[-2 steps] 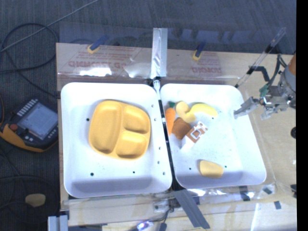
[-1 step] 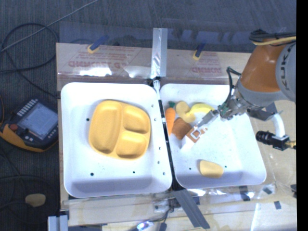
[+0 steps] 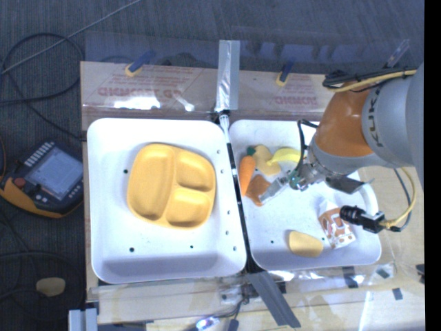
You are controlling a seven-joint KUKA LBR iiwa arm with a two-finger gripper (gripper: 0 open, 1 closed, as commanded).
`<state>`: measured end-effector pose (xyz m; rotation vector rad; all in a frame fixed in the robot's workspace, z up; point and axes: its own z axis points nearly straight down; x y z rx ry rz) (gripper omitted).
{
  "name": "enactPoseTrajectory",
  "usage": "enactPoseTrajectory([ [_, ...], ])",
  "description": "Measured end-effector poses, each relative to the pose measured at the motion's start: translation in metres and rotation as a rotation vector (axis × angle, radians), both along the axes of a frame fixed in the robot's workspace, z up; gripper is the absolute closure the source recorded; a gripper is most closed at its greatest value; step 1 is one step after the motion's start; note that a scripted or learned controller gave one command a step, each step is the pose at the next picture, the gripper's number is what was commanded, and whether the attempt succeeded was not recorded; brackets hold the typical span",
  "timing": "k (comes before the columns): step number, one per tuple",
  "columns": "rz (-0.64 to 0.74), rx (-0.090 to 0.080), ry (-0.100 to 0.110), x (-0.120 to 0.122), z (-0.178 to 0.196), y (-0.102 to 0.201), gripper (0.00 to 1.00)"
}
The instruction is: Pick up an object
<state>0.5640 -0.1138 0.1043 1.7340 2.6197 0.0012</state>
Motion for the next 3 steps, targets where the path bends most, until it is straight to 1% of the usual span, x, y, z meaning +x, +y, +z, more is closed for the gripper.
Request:
enactPoseTrajectory([
  [1, -0.105, 0.0, -0.01, 0.054, -0.013, -0.011, 0.0],
  [2, 0.032, -0.006, -0.019, 0.016, -0.011, 0.007, 0.0],
  [3, 0.033, -0.001, -0.016, 0.017, -0.002, 0.009, 1.0],
])
